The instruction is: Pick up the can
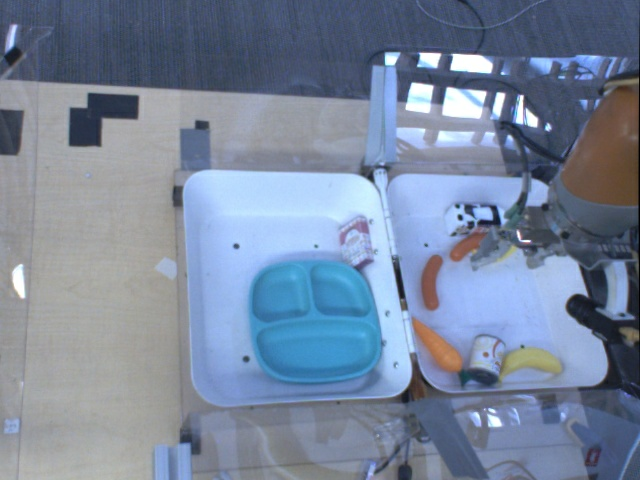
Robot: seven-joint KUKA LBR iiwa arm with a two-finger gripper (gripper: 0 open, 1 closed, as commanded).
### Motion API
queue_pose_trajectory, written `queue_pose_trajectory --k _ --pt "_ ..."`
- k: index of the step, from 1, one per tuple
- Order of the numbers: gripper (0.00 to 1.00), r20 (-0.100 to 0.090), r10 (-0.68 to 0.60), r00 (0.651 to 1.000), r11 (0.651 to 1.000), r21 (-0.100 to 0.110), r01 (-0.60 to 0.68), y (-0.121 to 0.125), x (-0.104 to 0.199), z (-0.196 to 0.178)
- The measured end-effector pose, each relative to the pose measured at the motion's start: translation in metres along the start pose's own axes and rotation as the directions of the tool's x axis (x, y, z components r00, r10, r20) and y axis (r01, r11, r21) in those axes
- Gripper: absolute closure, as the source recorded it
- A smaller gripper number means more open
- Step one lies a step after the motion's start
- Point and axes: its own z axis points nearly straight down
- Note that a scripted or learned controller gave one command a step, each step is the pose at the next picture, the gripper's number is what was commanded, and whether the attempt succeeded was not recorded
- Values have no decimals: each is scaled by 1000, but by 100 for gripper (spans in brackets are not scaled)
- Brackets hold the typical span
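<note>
In right bin [560,298], can [484,358] upright, slightly tilted

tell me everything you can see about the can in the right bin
The can is small, with a white label bearing red markings and a dark end facing the near rim. It looks like metal and seems to lie tipped on its side near the front edge of the right bin. An orange carrot lies close on its left and a yellow banana on its right; whether either touches it is unclear. The tool is farther back, apart from it.
</note>
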Motion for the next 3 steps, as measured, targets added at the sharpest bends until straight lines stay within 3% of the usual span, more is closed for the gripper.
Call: queue_pose_trajectory --k 1,2,3 --pt "0 0 21 1000 1000 -1 -21 -44 -1 106" --pt "0 2 -32 999 999 -4 32 71 -25 84" --pt "0 35 -464 885 884 -32 466 30 -32 98"
